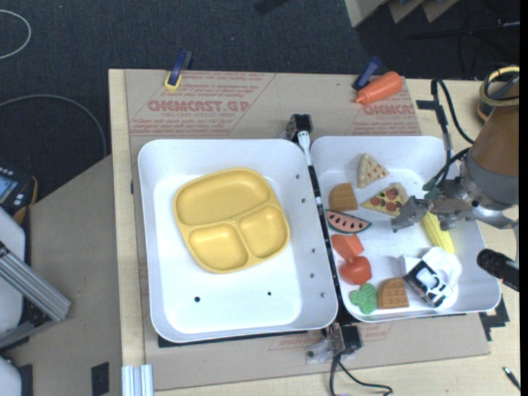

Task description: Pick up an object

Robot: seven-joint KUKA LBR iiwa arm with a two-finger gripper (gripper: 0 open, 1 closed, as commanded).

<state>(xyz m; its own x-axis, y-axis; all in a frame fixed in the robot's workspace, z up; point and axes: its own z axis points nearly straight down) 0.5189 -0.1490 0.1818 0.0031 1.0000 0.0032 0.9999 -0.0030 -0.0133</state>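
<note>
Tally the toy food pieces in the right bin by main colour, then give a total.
Red: 3, watermelon slice, pizza slice, red piece
Brown/tan: 3, sandwich wedge, brown chunk, waffle
Yellow: 1, corn
Green: 1, green piece
Total: 8

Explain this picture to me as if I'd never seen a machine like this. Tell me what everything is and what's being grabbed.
One camera looks down at a slant on a bench. The grey and orange shape at the right is a robot arm; its dark pincer hangs low over the right white bin.

That bin holds toy food: a pizza slice, a watermelon slice, a yellow corn cob and a waffle, among others. The pincer sits beside the pizza and the corn; I cannot see anything held in it.

The left white bin holds a yellow divided plate. An orange clamp grips the board behind.
</note>
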